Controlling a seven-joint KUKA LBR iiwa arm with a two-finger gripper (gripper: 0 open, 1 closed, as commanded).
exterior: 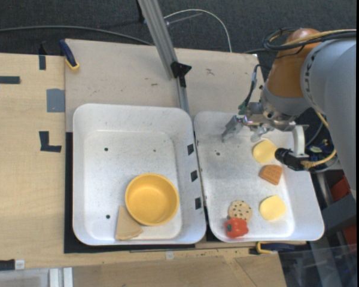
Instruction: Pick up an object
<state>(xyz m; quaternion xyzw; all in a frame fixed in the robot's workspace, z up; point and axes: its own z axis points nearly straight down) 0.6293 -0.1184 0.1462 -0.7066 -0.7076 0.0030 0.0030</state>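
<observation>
- My claw [232,128] hangs open over the top of the right bin [218,178], gripping nothing.
- I see a yellow round piece [264,151] just beside it, to the right.
- A yellow bowl [151,198] sits in the left bin [93,160].

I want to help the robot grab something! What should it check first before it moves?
1. Things to grab in the right bin: ok. Two yellow pieces, a brown piece, a cookie and a red toy.
2. Gripper above the right bin: ok, at its upper part.
3. Gripper over a thing: not ok, bare floor lies below it.
4. Holding something: not ok, nothing shows between its fingers.
5. Room around things: cookie and red toy touch, not ok; others ok.
</observation>
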